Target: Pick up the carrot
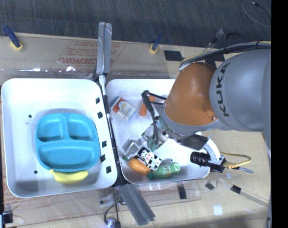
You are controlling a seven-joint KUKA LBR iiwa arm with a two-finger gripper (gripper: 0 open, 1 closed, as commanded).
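The carrot (138, 165) is a short orange piece lying near the front wall of the right bin (134, 87). A green vegetable (165, 170) lies to its right, and a black-and-white patterned item (149, 158) touches its upper right end. My gripper (133, 148) hangs low in the bin, just above and slightly left of the carrot, close to the patterned item. Nothing shows as held. The orange wrist band and grey arm (196, 99) cover the right half of this bin.
An orange-and-white packet (123, 108) and a small orange piece (143, 109) lie at the back of the right bin. The left bin (15, 127) holds a blue divided plate (68, 140) with a yellow item (70, 176) at its front edge. A divider (106, 122) separates the bins.
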